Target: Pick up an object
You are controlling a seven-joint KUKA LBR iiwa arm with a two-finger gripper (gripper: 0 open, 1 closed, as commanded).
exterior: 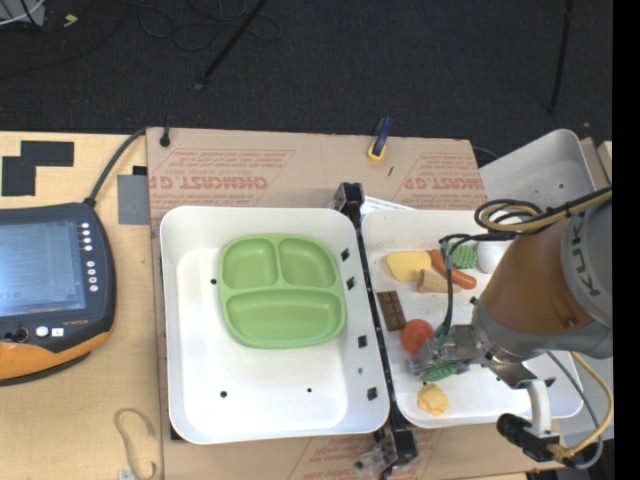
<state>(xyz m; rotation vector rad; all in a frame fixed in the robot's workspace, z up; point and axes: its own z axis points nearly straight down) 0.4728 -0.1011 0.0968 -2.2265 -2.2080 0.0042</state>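
My gripper [437, 359] hangs low in the right bin [400, 393], near its front left. A red tomato-like ball [416, 335] lies just left of and behind it, and a small yellow piece [433, 400] sits just in front. A green item shows under the gripper's tip. Farther back lie a yellow wedge [407, 265], an orange carrot [452, 271], a tan block [431, 282] and a brown bar [391, 311]. The arm [540, 293] covers the bin's right half.
The left bin [190, 388] holds a green three-compartment plate [282, 291]. A black divider clamp [365, 298] runs between the bins. A teach pendant [50, 283] rests on the bench at far left. Cables loop above the arm's wrist [510, 213].
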